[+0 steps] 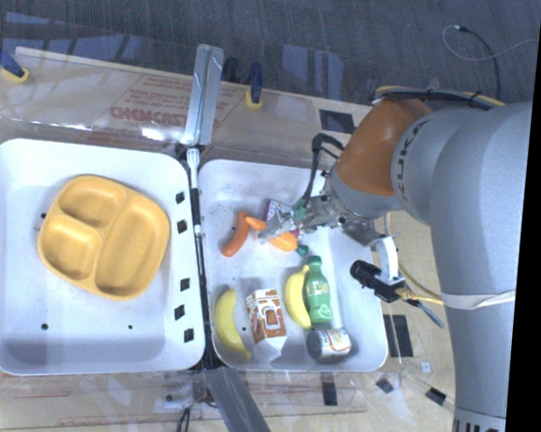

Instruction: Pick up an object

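Holding a yellow divided plate [105, 236], the left bin [6, 328]; food toys fill the right bin [219, 182].

I can read white letters "UKA" on the grey arm [481, 229], at its lower end by the frame's bottom right. Red print runs across the clear sheet [148, 106] behind the left bin, but I can't make it out. Carton [266, 318] and green bottle [318, 294] labels too small to read.

Orange carrot [238, 235] lying tilted, right bin's [219, 180] upper-left part
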Controlling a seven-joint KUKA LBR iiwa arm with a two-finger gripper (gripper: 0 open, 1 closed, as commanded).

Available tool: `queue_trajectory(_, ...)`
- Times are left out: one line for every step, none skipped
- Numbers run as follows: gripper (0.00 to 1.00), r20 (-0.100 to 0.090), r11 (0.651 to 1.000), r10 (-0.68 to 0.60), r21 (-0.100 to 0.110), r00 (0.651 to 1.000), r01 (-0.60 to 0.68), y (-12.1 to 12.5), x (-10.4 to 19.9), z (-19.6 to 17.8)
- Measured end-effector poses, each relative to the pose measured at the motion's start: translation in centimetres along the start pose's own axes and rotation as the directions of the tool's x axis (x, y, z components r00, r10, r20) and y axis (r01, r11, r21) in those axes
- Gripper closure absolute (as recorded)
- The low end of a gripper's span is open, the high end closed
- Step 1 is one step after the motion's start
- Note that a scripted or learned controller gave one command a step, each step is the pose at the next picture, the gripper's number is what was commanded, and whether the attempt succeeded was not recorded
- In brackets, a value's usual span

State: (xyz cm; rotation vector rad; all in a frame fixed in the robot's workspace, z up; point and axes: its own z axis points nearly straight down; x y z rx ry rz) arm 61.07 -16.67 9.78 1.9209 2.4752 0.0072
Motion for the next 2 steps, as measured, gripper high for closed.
queue_trajectory(1.00,-0.002,1.000,-0.006,0.006,1.000,0.006,0.0,-0.1,-1.0)
queue_trajectory(1.00,-0.003,0.986,0.167,0.013,0.986,-0.167,5.6,2.8,-8.8)
